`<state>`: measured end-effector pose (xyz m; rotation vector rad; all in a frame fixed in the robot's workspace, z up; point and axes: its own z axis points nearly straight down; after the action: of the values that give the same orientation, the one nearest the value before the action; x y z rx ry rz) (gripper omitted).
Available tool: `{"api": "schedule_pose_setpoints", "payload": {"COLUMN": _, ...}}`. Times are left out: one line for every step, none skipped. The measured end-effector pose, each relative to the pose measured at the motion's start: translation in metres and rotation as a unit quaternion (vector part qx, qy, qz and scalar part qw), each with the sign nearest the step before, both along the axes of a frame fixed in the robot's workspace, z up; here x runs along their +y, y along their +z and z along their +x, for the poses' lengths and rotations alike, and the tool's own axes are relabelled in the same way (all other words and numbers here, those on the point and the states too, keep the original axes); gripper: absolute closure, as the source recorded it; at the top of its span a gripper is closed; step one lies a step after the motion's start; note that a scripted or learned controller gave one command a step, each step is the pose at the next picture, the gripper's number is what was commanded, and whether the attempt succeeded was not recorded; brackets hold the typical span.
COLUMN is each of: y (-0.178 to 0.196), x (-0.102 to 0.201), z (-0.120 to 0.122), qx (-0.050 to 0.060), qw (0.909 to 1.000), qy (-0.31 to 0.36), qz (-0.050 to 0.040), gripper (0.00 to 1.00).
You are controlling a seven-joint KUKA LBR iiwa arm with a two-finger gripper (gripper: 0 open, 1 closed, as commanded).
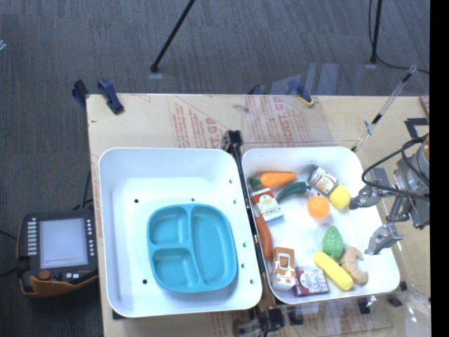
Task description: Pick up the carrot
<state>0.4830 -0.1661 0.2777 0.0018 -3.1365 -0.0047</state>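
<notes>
Landmark: right bin (pixel 351 161).
Left bin (pixel 112 188): just left of it, holding a divided plate (pixel 191 248).
Carrot (pixel 275 179): in its far left part.
Orange (pixel 318 207): in its middle, right of the carrot.
Corn cob (pixel 333 270): near its front edge.
Gripper (pixel 374 220): at its right rim.
Pendant (pixel 59 248): far left, beyond the left bin.

Two shallow white bins: left (pixel 116 188) and right (pixel 351 161). One teal plastic divided plate (pixel 191 248) with three compartments. One orange carrot (pixel 276 179). One orange ball (pixel 318 207). One yellow lemon (pixel 339 197). One yellow corn cob (pixel 333 270). One bumpy green vegetable (pixel 332 242). One dark green pod (pixel 292 191). Three small printed cartons: (pixel 266 206), (pixel 283 267), (pixel 311 281).
</notes>
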Motion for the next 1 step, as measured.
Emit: {"api": "schedule_pose_setpoints", "payload": {"y": -0.1675, "x": -0.0056, "z": 0.0241, "qx": 0.006, "qw": 0.9987, "qy": -0.051, "qz": 0.0011, "gripper": 0.00}}
